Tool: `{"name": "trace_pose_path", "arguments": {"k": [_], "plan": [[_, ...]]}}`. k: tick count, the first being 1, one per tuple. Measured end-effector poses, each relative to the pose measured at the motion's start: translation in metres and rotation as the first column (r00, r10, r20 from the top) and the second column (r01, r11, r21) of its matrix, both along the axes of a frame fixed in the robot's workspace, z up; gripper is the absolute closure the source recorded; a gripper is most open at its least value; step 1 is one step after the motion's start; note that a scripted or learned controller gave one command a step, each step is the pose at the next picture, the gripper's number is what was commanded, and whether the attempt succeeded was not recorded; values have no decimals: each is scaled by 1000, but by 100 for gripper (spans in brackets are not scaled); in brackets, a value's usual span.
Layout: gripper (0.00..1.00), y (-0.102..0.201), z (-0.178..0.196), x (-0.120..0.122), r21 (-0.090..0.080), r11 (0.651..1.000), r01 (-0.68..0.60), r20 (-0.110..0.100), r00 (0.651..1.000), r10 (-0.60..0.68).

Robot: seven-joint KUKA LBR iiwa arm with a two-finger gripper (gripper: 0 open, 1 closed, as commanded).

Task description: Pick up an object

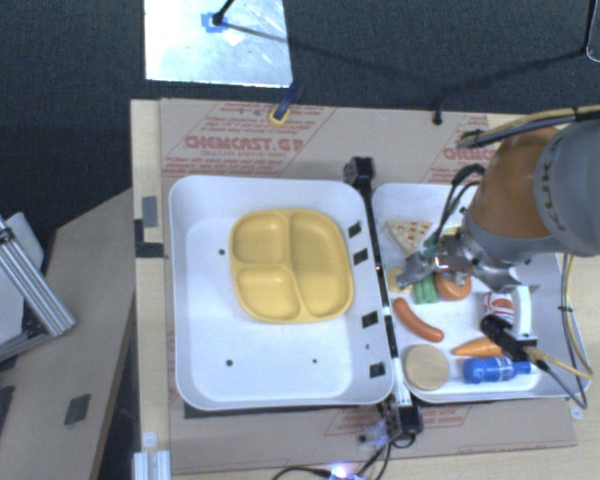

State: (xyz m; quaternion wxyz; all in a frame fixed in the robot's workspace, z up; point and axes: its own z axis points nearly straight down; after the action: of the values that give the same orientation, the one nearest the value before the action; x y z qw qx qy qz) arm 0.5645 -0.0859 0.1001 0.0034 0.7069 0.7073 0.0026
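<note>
The gripper (417, 271) sits low at centre-right, in the right bin (550, 388), beside the toy food clustered there for picking. I cannot tell its grip state. The nearest is a green piece (424, 291), touching it.

Two white bins (195, 268) sit on the bench, and one yellow plate (288, 266) with three compartments lies in the left one. The right bin holds one pizza slice (410, 233), one sausage (418, 320), one carrot (477, 347), one round biscuit (427, 366), one blue bottle (495, 370) and one green piece (423, 290).
</note>
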Motion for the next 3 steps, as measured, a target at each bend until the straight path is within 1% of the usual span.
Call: {"name": "trace_pose_path", "arguments": {"k": [1,2,3], "plan": [[100,-1,9,0,-1,1000,0,-1,1000,0],[100,-5,56,8,0,1000,-3,-3,1000,3],[100,-14,104,10,0,1000,-1,-2,1000,1]]}}
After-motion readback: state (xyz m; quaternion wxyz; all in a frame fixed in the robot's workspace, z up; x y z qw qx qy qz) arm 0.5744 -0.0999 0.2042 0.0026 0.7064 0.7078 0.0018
